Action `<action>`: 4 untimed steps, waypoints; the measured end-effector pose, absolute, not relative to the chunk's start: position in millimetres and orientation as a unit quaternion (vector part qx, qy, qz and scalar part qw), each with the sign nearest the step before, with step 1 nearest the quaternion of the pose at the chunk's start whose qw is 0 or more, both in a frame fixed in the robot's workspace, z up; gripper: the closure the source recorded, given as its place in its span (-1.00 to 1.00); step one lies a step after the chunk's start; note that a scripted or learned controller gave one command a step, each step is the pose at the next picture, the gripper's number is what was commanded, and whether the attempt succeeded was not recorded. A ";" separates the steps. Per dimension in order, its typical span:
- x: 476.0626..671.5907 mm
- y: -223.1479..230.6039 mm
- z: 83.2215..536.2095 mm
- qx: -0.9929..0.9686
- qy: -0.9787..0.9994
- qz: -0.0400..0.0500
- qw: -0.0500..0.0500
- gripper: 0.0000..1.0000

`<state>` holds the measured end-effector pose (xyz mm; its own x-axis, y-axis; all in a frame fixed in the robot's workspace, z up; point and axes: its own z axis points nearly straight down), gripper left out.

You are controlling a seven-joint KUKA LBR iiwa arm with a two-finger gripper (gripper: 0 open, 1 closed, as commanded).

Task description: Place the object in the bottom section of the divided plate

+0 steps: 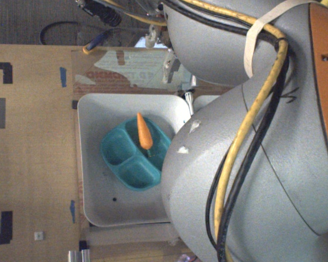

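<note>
**Op A:** Status on the carrot?

**Op B:** From my feed the carrot [144, 131] is lying on the teal divided plate [132, 173], at about 1 o'clock from the plate's centre. The fat end sits over the middle where the dividers meet; the tip points out past the rim toward 12. It looks propped on a divider ridge rather than flat in one section, but I can't be sure.

**Op A:** Plate location?

**Op B:** Inside the white bin [95, 146], roughly central in it. The bin sits on the counter [33, 146].

**Op A:** Jaws?

**Op B:** Can't tell. The grey arm [251, 146] fills the 3 o'clock side of my view and I can't make out its working end. I won't claim a hold or a release.

**Op A:** So what step are we on?

**Op B:** My read: the carrot is at the plate but not clearly in the target section. The compartment toward 6 o'clock has nothing in it that I can see. If that's the "bottom" one, placement isn't done.

**Op A:** Next move?

**Op B:** The carrot needs picking up near its thick end, shifting toward 6 o'clock and setting down fully inside that compartment, clear of the dividers. It's tapered and could roll, so I'd want a low release.
</note>
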<state>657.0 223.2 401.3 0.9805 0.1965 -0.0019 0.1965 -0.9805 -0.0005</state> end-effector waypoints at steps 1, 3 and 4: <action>661.4 222.9 433.8 -0.995 -0.100 0.000 0.000 -1.00; 661.4 221.7 433.9 -0.995 -0.097 0.000 0.000 -1.00; 661.3 221.8 433.9 -0.995 -0.097 0.000 0.000 -1.00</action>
<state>661.3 221.8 433.9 0.9810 0.1939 -0.0002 0.1939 -0.9810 -0.0005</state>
